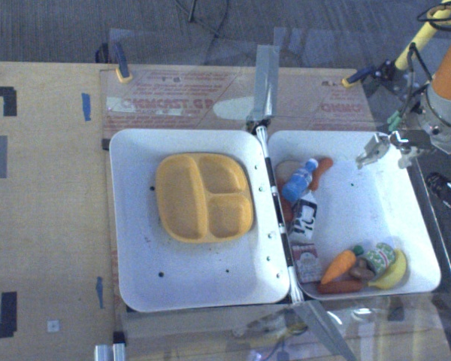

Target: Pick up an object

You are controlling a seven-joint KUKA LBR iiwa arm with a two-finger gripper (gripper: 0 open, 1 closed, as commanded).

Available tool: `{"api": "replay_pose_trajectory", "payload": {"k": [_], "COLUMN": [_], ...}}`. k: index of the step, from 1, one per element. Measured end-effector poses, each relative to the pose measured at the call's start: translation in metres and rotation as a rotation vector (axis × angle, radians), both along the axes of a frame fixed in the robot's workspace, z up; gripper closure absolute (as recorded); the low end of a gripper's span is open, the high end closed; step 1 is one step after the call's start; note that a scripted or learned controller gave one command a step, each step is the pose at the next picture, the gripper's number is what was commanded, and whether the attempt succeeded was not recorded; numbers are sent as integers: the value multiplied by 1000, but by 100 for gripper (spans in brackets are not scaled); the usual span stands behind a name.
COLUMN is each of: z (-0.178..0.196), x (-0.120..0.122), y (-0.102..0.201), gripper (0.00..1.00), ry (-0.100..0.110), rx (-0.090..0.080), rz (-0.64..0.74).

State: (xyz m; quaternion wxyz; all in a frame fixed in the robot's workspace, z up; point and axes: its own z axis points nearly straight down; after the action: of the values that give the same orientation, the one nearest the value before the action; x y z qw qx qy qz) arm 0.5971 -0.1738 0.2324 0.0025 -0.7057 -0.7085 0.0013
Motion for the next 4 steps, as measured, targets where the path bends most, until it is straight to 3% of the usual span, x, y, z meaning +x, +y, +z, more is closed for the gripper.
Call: {"api": "replay_pose_trajectory", "payload": {"k": [1,2,3,4], "z": [-70,-104,-97,-144], "x": [35,51,70,4], "y": [50,64,-3,36], "gripper": [0,0,0,0], "ry": [0,-29,-5,-13], "rx": [1,-8,-4,-1], "rz": [213,317,-136,-132]}}
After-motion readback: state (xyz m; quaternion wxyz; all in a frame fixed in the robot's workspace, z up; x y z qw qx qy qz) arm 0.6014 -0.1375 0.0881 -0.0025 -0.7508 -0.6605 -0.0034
